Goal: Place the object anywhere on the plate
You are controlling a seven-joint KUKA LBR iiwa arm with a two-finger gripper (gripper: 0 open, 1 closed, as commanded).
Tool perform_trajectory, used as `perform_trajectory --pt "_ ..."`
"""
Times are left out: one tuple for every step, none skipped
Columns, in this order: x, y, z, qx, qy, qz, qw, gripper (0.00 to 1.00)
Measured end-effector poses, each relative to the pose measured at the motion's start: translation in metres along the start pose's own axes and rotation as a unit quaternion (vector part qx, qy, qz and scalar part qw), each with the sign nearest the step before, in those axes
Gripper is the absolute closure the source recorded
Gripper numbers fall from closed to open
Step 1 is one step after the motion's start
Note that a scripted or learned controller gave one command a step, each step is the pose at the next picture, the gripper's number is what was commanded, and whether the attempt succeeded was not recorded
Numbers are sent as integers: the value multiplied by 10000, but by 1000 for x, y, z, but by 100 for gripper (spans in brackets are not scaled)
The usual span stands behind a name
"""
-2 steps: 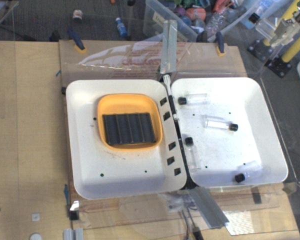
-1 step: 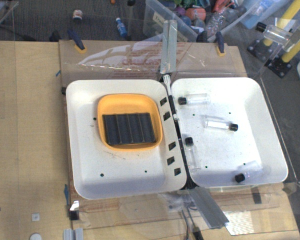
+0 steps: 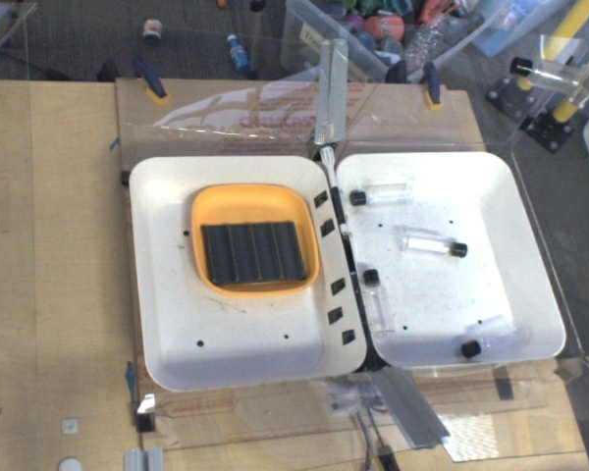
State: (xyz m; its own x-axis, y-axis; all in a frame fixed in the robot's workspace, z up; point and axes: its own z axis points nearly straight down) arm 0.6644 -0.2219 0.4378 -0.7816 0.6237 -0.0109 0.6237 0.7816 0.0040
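An orange plate (image 3: pixel 208 214) with rounded corners sits in the left white bin (image 3: pixel 167 332), towards its back. A dark grey ridged rectangular block (image 3: pixel 253 253) lies flat on the plate and covers most of its floor. Several clear vials with black caps lie in the right white bin (image 3: pixel 530 292): one at the back left (image 3: pixel 378 195), one near the middle (image 3: pixel 434 246), one by the divider (image 3: pixel 373 292) and one at the front right (image 3: pixel 486 341).
A raised divider (image 3: pixel 336 263) with black clips separates the two bins. A metal post (image 3: pixel 331 91) stands behind them. A clear tub of coloured toys (image 3: pixel 402 8) sits at the back right, beyond the bench.
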Motion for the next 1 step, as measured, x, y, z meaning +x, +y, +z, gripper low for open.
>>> perform_trajectory --pt "5 -5 -1 -4 21 -2017 9794 100"
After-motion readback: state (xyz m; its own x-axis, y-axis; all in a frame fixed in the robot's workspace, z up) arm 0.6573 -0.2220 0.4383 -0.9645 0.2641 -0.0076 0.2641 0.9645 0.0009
